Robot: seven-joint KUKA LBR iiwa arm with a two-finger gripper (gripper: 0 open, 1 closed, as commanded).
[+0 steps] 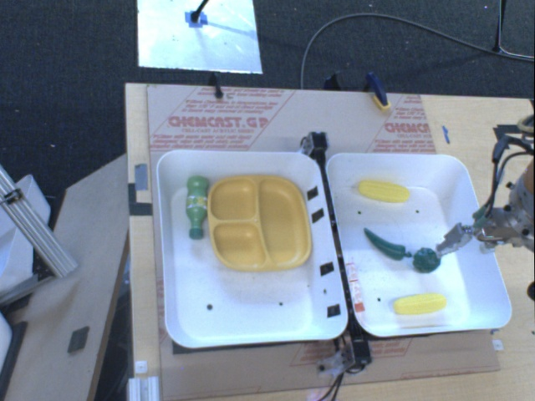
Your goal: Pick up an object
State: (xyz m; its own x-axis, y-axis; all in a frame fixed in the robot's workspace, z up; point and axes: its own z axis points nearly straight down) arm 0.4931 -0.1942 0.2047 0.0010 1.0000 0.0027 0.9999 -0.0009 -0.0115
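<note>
**Q:** Which bodies occupy the two bins on the worktop point(276, 111)?

**A:** The left bin point(175, 307) holds a yellow divided plate point(257, 222) with three compartments, and a small green bottle point(196, 206) lying just beside the plate's left edge, its cap end toward the bottom of the view. The right bin point(468, 182) holds three items: a yellow corn cob point(384, 192) near the far wall, a second yellow corn cob point(420, 304) near the near wall, and a dark green chili pepper point(399, 250) between them, lying at a slant with its rounded end toward the lower right.

**Q:** Where is the pincer, and how does it stand?

**A:** The pincer point(456, 238) reaches in from the right, over the right-hand part of the right bin. Its grey tip points down and to the left. Whether it is spread or pressed together cannot be told at this resolution; nothing is seen between its tips.

**Q:** How does the pepper lie relative to the pincer?

**A:** The pepper's rounded end lies just beside the pincer's tip, to its lower left; contact cannot be confirmed. The pepper's thin tail points away from the pincer, toward the divider point(330, 224) between the bins. Both corn cobs lie well apart from the pincer.
</note>
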